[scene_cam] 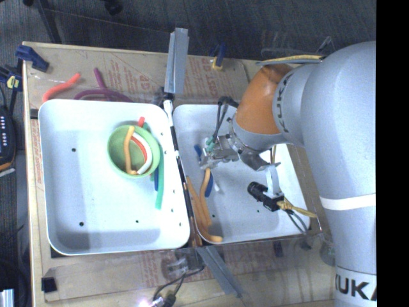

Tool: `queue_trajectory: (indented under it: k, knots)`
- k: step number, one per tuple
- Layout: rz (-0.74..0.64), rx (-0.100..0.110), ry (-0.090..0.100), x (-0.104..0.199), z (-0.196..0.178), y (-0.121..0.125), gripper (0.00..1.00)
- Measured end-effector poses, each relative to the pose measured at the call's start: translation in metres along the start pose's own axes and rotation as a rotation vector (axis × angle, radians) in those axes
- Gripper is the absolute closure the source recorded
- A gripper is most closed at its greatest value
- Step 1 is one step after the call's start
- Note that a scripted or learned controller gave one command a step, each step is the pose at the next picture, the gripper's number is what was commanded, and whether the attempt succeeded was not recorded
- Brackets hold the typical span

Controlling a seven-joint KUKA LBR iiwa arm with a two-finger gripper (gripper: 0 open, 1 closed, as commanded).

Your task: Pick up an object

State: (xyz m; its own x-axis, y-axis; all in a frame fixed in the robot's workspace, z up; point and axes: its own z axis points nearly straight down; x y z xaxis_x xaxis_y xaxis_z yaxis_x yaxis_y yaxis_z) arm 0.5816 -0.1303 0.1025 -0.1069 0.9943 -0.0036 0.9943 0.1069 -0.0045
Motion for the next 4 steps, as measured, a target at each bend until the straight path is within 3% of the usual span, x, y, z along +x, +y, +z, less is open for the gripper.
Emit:
queue_trajectory:
  k: [1,2,3,4]
  knots:
    - [0.001,0.001,0.0,0.0,0.0,-0.001,0.0]
    - [-0.005,0.004,-0.002,0.0,-0.009,-0.001,1.0]
    - [-0.006,0.004,-0.002,0.0,-0.009,-0.001,0.0]
    - [-0.059,-0.018,-0.002,0.013,0.006,-0.041,0.0]
